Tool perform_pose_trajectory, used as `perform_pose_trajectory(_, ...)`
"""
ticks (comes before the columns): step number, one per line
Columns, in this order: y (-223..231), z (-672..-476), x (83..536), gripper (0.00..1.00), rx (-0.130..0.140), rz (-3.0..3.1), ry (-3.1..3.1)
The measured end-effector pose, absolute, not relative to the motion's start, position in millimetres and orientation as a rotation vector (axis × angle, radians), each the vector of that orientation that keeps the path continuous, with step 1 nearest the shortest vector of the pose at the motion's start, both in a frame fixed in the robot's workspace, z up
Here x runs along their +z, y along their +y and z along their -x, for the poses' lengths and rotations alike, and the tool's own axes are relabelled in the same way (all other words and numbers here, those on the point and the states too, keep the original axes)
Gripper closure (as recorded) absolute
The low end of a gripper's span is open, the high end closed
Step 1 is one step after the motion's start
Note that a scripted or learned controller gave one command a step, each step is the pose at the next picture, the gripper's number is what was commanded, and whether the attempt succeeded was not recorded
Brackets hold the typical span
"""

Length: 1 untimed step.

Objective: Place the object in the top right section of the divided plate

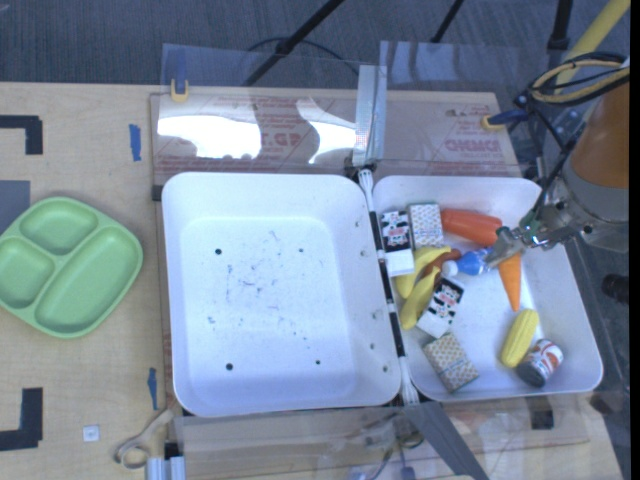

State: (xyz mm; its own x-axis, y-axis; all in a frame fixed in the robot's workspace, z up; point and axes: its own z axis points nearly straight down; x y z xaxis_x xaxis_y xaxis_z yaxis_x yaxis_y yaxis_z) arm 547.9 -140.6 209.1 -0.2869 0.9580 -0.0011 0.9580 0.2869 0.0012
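Divided plate [66, 266]: green, three sections, lying flat on the desk [80, 148] at the 9 o'clock side of the view, well apart from both bins; nothing lies in any of its sections.
Left bin [180, 208]: white, shallow, just right of the plate, with only faint blue scribbles and a few dark dots on its floor.
Right bin [585, 368]: white, touching the left bin along the middle seam, and it holds all the loose objects.
Patterned boxes: one black-and-white box [396, 230] and one speckled box [426, 224] side by side at the bin's 11 o'clock corner; another black-and-white box [443, 303] near the centre; a tan speckled box [451, 360] at 6 o'clock.
Banana [418, 286]: yellow, curved, lying between the upper boxes and the centre box.
Carrots: one large orange carrot [470, 225] at 12 o'clock, a smaller carrot [512, 283] pointing down at 3 o'clock.
Blue-capped bottle [470, 264]: small, just beside the banana's right end, touching the tip of the tool.
Corn [519, 336]: yellow, at 5 o'clock, with a small can [540, 361] just beside its lower end.
Gripper [507, 239]: low over the right bin near 2 o'clock, tip pointing left toward the bottle; whether the jaws are open or closed cannot be told.
Arm [605, 158]: grey with an orange band, entering from 3 o'clock.
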Motion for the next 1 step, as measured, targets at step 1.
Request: perform_pose_trajectory(1,-168.3,-536.7,96.2,1.0,0.002,-1.949,2.461)
